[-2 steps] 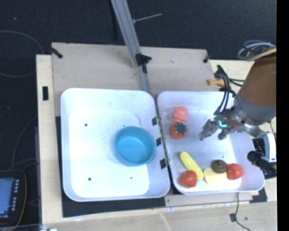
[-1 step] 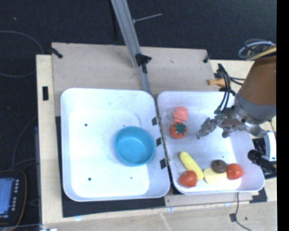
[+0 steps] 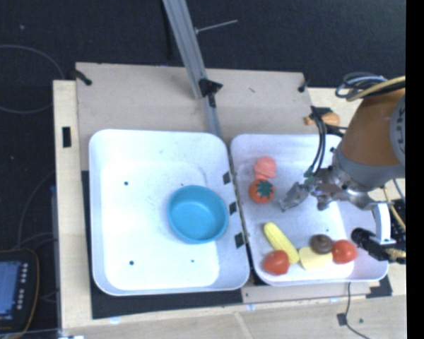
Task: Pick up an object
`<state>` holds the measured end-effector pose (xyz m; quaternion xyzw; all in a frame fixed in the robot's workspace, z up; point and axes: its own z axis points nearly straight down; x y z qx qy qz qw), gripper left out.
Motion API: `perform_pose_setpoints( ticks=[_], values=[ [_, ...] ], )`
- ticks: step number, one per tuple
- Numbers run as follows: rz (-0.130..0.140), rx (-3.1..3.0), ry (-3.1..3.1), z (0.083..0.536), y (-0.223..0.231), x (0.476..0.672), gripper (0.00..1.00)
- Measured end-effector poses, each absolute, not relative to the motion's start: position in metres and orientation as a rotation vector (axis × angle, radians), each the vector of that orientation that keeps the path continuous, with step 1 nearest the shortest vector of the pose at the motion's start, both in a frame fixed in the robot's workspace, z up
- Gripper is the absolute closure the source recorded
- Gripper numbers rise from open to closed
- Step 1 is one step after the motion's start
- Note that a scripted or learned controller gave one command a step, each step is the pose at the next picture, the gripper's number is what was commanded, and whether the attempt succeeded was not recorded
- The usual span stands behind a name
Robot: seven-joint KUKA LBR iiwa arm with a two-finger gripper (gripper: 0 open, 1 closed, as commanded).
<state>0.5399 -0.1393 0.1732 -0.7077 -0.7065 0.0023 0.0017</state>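
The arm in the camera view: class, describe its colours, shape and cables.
The arm is thick and rounded, with an orange band over a grey wrist. Dark cables loop above it and run down its side. Its tool is small, grey and metallic, with thin fingers.

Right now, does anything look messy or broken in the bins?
Nothing stands out. The blue bowl sits upright in the left bin, and the toy foods lie inside the right bin, near the pincer.

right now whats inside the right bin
The right bin holds a pink piece, a strawberry, a corn cob, two red tomatoes, a brown piece and a yellow block. The arm covers its right side.
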Motion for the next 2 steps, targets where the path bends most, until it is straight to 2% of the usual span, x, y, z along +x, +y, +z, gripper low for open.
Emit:
perform_pose_setpoints(
  ticks=[1, 2],
  values=[
    [0.006, -2.222, -2.216, 0.116, -0.132, 0.534, 0.0],
    [0.005, -2.227, -2.213, 0.1, -0.133, 0.534, 0.0]
  ],
)
